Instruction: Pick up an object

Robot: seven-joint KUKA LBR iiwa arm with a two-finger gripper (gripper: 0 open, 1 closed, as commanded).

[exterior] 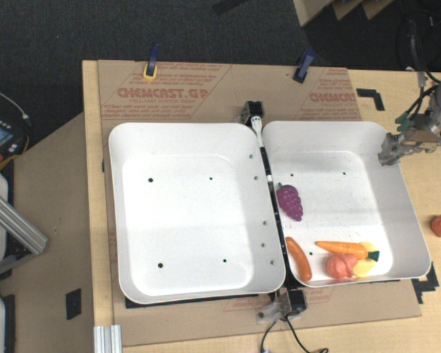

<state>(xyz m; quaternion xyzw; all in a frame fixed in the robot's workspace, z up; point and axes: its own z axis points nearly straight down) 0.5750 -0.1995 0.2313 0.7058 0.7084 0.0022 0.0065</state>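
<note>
The gripper (394, 151) is hanging at the right edge of the frame, over the upper right rim of the right bin (397, 219); its grasp cannot be told. Grapes (290, 201), a sausage (299, 259), a carrot (343, 248) and a peach (339, 267) are lying in that bin's lower left.

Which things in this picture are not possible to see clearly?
- Metal claw, camera view: small and blurred at the right white bin's rim.
- Red round object: cut by the right edge.
- Pink lumpy toy: partly covered by the orange carrot.
</note>
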